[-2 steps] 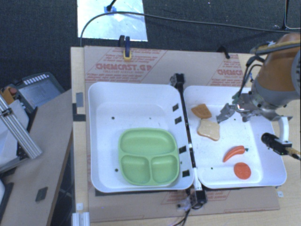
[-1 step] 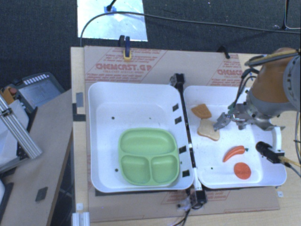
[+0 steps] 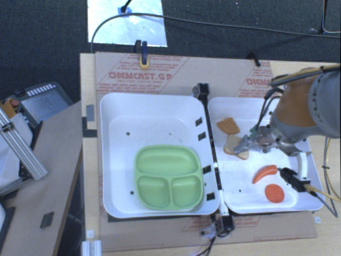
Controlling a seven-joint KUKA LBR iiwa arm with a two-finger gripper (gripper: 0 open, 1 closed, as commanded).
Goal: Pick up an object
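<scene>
In the right bin lie an orange toast-like piece, a pale bread slice, a red chili pepper and a round red tomato-like piece. My gripper is low in this bin, its tip at the right edge of the bread slice and partly covering it. The grey arm with its orange band reaches in from the right. I see nothing lifted off the bin floor.
The left bin holds a green divided plate at its front. A black divider clip line runs between the bins. A cable trails over the right bin's front right corner.
</scene>
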